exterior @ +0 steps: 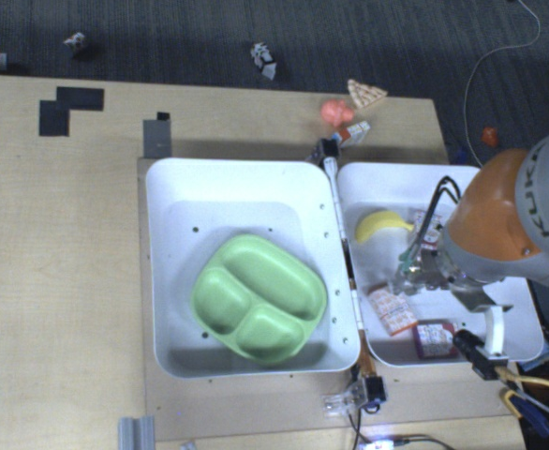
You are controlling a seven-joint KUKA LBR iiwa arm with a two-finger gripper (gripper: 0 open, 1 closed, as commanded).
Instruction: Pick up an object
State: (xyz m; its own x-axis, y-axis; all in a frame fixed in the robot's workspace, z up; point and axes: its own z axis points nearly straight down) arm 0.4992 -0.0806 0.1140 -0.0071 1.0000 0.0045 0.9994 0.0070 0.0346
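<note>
Grey KUKA arm with orange band (490, 216) reaches in from the right and hangs low over the right shallow white bin (378, 181); two-finger gripper (413, 275) sits mid-bin, pointing down, seen from above and behind the wrist, so jaw opening can't be told and nothing is visibly held. Candidate objects all in this right bin: yellow rounded lemon-like object (379, 225) toward the far-left part of the bin, up and left of the gripper, near but apart from it; flat white-and-red printed packet (393, 309) just below and slightly left of the gripper, long axis running diagonally from upper left to lower right, looks like the closest target; small dark maroon rectangular box (433, 337) further toward the near edge, lying roughly flat. Left shallow white bin (167, 214) holds only a light green divided plastic plate (259, 295), tilted, well apart from the gripper across the bin wall. Judging from position, the grasp hasn't happened yet; the packet lies flat and thin, likely hard to pinch
</note>
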